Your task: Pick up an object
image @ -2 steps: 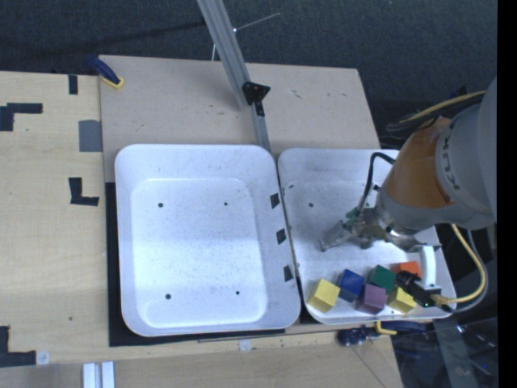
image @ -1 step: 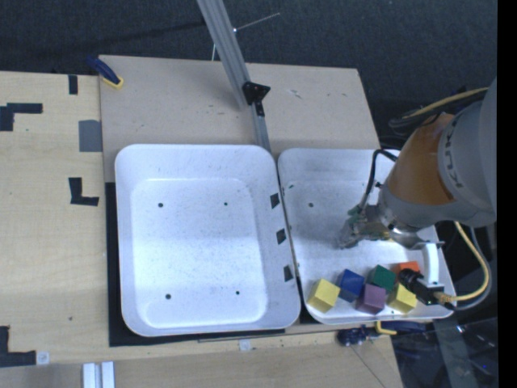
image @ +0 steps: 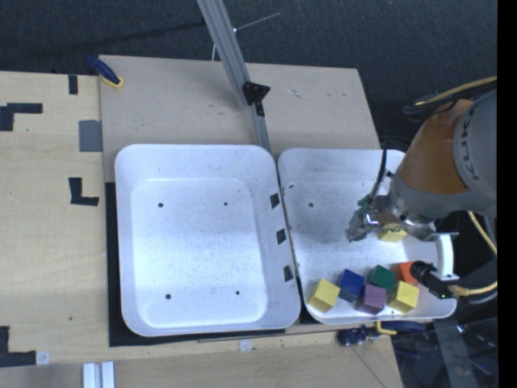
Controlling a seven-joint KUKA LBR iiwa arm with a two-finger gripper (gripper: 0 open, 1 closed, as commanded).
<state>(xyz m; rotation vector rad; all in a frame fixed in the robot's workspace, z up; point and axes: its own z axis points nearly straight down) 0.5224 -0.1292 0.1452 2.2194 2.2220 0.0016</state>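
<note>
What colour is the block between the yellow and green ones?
Blue block, in the camera view.

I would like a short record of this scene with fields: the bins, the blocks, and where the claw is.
left bin: shallow white plastic bin, nothing visible inside
right bin: shallow white plastic bin, holds the blocks
blocks at near edge: yellow cube, blue cube, purple cube, green cube, second yellow cube, orange block
claw: claw low over right bin
near claw: small yellow block, grasp unclear

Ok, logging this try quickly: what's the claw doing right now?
Claw: low in the right bin, beside a yellow block; open or closed cannot be told.
</note>
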